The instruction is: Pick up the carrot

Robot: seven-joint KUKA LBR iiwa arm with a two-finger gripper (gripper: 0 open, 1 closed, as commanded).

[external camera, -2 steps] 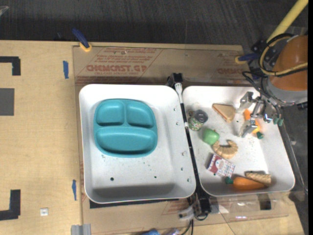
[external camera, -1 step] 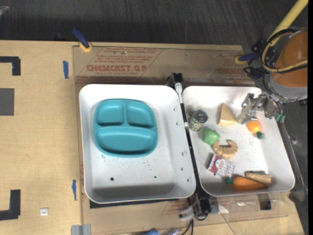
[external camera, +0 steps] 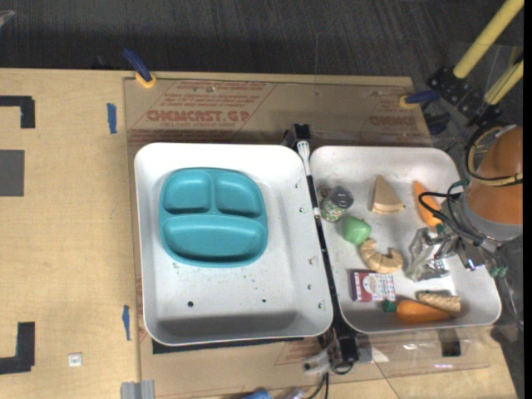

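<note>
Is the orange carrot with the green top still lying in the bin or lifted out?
In the bin: the orange carrot lies flat on the right white bin's floor.

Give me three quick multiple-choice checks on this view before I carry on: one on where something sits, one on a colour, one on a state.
1. Where is the carrot?
A. on the divided plate
B. near the front edge of the right bin
C. on the bench outside the bins

2. What colour is the divided plate in the left bin?
A. teal
B. red
C. yellow

3. How does the end effector stand to the carrot?
A. gripping it
B. apart from it, further back in the right bin
C. over the left bin

Answers: 1 B, it lies beside a small box. 2 A, the plate is plainly teal. 3 B, bin floor shows between them.
</note>
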